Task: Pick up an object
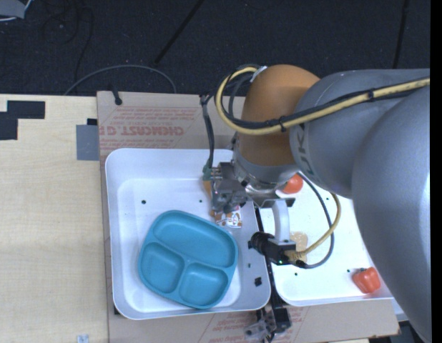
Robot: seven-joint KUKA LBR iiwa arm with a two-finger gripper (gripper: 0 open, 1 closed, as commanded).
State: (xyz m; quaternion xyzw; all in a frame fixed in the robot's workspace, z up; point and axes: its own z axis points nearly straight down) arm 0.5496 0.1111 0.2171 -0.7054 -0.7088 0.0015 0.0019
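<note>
Below, pale wooden bench (pixel 42 213) (dark floor (pixel 135 27) behind); hand (pixel 224 199) state cannot be told.

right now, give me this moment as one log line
arm: over left bin | gripper: low at bin's right side, above blue divided plate | grasp: cannot tell | right bin: orange object

The grey arm (pixel 364 141) reaches over the left bin (pixel 124 191), its gripper (pixel 224 199) just beside a blue divided plate (pixel 187 258), with an orange object (pixel 365 280) in the right bin (pixel 328 291).
</note>
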